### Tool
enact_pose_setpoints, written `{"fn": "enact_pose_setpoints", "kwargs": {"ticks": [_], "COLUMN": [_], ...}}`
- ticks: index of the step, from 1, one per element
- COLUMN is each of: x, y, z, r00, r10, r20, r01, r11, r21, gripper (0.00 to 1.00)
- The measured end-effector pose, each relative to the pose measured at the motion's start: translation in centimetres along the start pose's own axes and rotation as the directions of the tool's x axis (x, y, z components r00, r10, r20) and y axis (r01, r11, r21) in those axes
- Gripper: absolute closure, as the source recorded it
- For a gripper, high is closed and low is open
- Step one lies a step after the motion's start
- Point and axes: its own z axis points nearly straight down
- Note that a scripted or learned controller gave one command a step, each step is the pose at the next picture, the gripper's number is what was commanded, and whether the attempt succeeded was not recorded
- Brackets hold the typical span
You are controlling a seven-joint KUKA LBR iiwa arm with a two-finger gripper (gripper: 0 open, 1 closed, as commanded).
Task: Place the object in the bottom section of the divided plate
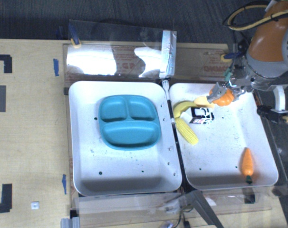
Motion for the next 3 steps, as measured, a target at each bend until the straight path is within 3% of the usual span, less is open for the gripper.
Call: {"fn": "enact_pose_setpoints", "kwargs": {"ticks": [1,2,3], "x": [7.5,15.1,17.3], "y": [0.2,-0.7,-1.7], "z": [0.0,0.3,-17.5], "r00": [0.999,1.000,1.000], "r10": [-0.037,0.025,0.001], "r20": [-0.004,-0.004,-0.002], "r01": [0.037,-0.025,-0.001], "r11": [0.999,1.000,1.000], "r21": [0.002,0.005,-0.008], "gripper": [1.00,1.00,1.00]}}
